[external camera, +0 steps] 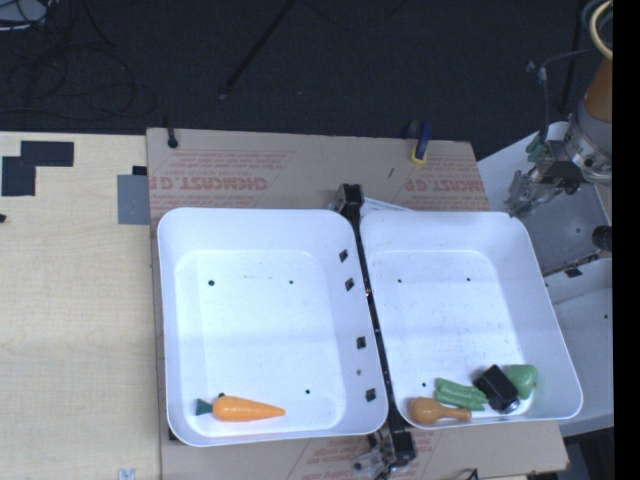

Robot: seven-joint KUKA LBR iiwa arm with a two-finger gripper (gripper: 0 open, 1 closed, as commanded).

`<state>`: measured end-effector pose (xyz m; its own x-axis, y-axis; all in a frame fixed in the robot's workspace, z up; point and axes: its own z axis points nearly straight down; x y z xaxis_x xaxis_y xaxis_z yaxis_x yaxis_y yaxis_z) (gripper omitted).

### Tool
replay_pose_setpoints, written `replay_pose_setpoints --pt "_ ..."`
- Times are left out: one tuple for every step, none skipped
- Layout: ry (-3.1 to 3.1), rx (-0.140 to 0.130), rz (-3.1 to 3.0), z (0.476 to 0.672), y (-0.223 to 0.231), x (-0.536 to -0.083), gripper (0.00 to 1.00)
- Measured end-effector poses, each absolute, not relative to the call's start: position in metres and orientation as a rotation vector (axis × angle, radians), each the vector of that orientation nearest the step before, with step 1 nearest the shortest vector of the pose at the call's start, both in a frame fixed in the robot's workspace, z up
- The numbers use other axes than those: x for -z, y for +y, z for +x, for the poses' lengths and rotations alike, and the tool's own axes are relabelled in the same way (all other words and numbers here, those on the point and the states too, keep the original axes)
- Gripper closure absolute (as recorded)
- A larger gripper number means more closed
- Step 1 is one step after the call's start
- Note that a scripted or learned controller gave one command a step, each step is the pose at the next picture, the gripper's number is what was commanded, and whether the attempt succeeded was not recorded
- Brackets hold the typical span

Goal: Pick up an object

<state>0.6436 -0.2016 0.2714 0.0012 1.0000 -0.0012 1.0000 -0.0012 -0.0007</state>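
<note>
An orange carrot (247,408) (green stem end leftward) lies flat in the left bin's near corner

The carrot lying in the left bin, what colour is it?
The carrot is orange with a small dark green top at its left end, seen in the camera view.

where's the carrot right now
The carrot lies in the left bin, at its near left corner, alone there and far from the toys clustered in the right bin.
</note>
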Motion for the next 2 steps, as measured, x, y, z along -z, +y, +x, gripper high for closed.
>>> replay_pose_setpoints --pt "2.220 -0.001 2.219 0.616 -0.213 -0.331 1.00" --pt "2.228 -0.001 2.219 0.602 -0.166 -0.343 1.00"
